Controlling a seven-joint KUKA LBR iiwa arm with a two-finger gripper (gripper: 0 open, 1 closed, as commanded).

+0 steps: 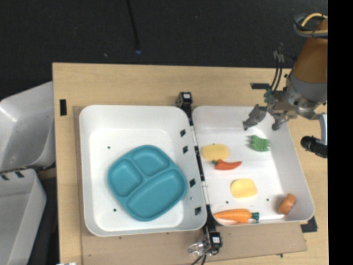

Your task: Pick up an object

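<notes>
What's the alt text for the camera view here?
The arm's end effector hovers open over the right bin, just above a green toy, holding nothing. That bin also holds two yellow pieces, a red chili, a carrot and an orange piece; the left bin holds a blue divided plate.

We found a divided plate (146, 181) in the left bin (88, 164); at three o'clock, toy foods (243, 187) lay in the right bin (295, 167).
</notes>
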